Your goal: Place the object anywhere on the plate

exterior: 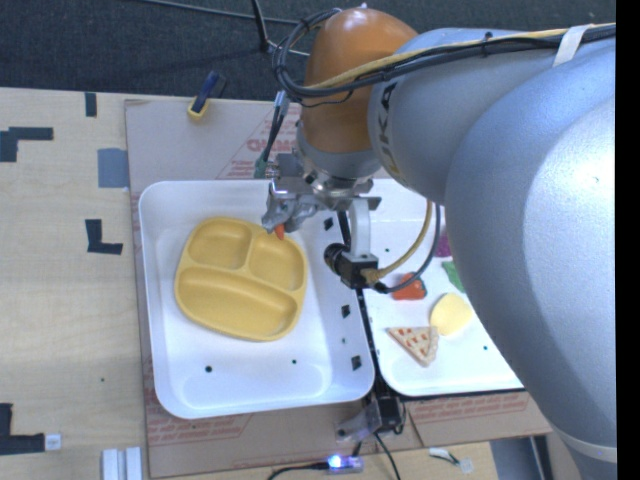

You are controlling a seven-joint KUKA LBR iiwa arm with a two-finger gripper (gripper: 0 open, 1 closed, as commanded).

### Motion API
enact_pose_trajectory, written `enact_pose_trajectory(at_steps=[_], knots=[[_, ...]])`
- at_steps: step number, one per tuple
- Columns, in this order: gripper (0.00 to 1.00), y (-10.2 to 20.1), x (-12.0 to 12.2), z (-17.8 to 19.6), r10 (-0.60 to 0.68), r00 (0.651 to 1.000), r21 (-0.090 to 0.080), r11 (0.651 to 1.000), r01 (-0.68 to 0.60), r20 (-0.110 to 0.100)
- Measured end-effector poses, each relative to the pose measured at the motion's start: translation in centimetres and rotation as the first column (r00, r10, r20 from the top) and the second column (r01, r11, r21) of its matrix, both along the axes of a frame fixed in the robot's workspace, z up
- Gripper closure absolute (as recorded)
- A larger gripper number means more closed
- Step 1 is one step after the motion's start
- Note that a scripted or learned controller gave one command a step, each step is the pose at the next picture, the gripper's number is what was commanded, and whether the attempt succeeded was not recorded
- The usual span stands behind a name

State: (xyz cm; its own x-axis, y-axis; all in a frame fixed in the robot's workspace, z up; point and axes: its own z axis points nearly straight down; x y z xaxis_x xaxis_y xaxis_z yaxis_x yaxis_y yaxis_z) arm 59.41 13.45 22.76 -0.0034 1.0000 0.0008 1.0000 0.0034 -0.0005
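- Nearest the camera, the front rim of the left bin (250, 405) runs above a cardboard sheet (200, 433) that lies under both bins.
- In the right bin (470, 373), close to its front, a triangular pizza-slice toy (416, 343) lies flat, with a pale yellow rounded piece (452, 315) just beside it.
- A little farther back in that bin, a red-orange piece (409, 290) lies near the wall shared by the two bins; my cabling partly crosses it.
- The yellow plate (240, 278) lies in the left bin, divided into three compartments, one long one at the front and two smaller ones behind.
- My gripper (283, 220) hangs over the plate's far right edge, fingers pointing down and drawn close together.
- A small red-orange object (281, 231) shows at my fingertips, just above the plate's back right compartment; it looks pinched between them, though it is too small for me to be certain.
- Farthest off, a blue and yellow item (205, 96) lies on the cardboard beyond the bins.
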Motion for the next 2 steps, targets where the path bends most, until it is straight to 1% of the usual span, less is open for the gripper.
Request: enact_pose_trajectory(at_steps=[1,2], knots=[[1.00,0.05,1.38,-1.28,-0.003,1.000,-0.002,1.000,0.003,-0.001],[0.00,0.06,1.39,-1.21,-0.003,1.000,-0.001,1.000,0.003,0.000]])
